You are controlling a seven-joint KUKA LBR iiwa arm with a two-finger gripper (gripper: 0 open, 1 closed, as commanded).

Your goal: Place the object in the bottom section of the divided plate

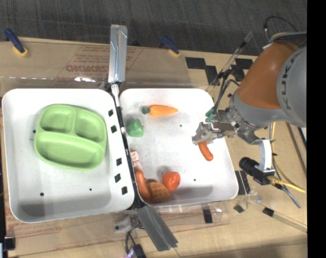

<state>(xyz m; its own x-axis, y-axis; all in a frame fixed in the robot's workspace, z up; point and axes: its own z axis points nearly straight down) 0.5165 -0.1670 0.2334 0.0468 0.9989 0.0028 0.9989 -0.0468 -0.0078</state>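
While we scan from the left, we meet the left shallow white bin (17, 160) w/ a light green divided plastic plate (71, 136) lying in its far-middle part. The plate has two small sections on the far side & one long section on the near side; all three look bare green.

Next comes the metal divider strip (117, 52) betw. the bins, then the right shallow white bin (222, 176). At its left wall we see a small green round-ish toy (134, 127), & just beyond it, toward the far side, an orange toy carrot w/ a green tip (160, 110). In the near-left corner lie a long orange-red piece (140, 181), a brown bread-like item (157, 192) & a red-orange tomato-like toy (171, 180), bunched together & touching.

Further right, a small orange-red sausage-shaped toy (206, 151) lies tilted on the bin floor, near the right wall. The two-finger gripper (204, 137) sits right over its far end; approx. touching, but we cannot tell if the fingers are apart or closed on it. Behind it the grey arm w/ orange band (270, 77) reaches in from the right.
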